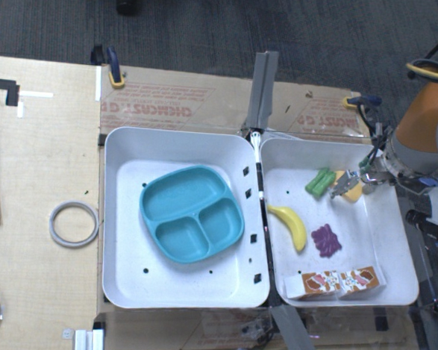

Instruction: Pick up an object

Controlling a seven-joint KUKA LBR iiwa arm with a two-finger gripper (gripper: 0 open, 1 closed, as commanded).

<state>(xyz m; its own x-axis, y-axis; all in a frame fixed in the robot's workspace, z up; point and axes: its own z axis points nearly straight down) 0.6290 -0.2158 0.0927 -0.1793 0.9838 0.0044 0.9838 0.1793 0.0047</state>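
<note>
Camera view: my gripper (345,188) is low in the right bin (395,228), over a yellow block (352,190) just beside the green pepper (320,182). Can't tell if it's gripping. I'd centre on the block, clear of the pepper, then close and lift straight.
</note>
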